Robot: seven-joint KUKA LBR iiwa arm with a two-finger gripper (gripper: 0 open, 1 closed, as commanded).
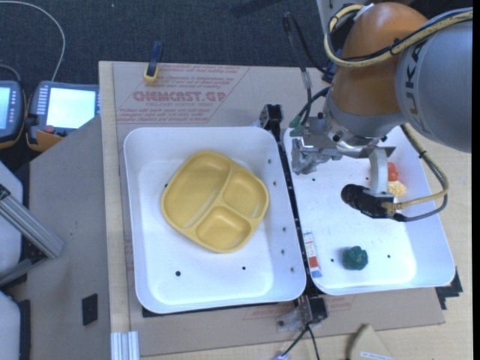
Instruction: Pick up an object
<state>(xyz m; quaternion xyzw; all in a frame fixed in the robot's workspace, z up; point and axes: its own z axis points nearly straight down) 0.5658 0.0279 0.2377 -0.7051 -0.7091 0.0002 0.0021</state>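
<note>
Yellow divided plate (215,200) lies in the left bin (142,223); the claw's (304,160) state is unclear.

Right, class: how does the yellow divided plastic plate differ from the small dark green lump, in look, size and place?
The yellow divided plastic plate is broad, flat and split into compartments; the small dark green lump is rounded and undivided. The plate is far larger. The plate lies in the left white bin; the lump lies in the right white bin. Both rest on a bin floor, apart from the gripper.
</note>
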